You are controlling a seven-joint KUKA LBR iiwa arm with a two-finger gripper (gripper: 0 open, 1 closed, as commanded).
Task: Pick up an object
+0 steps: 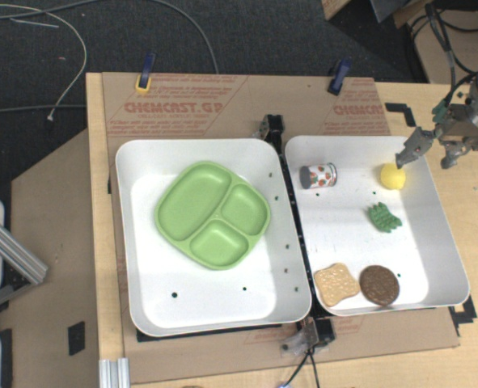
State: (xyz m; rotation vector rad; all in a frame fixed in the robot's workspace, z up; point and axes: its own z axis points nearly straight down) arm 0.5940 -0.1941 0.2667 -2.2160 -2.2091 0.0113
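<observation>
The right bin [433, 241] holds several small things. At its back lie a small can [318, 175] on its side and a yellow lemon-like ball [393, 176]. A green leafy toy [383, 217] rests mid-bin, and a tan cracker [336, 284] and a brown cookie [379, 285] lie at the front. My gripper [431, 153] hangs over the bin's back right corner, open, with nothing between its fingers. Its left finger [411, 149] is just above and right of the yellow ball.
The left bin [141, 281] carries a green divided plate [213, 214]. A black clamp [272, 126] sits between the bins at the back. Blue clips [145, 67] hold the cardboard base. Cables and cardboard boxes lie beyond the bench.
</observation>
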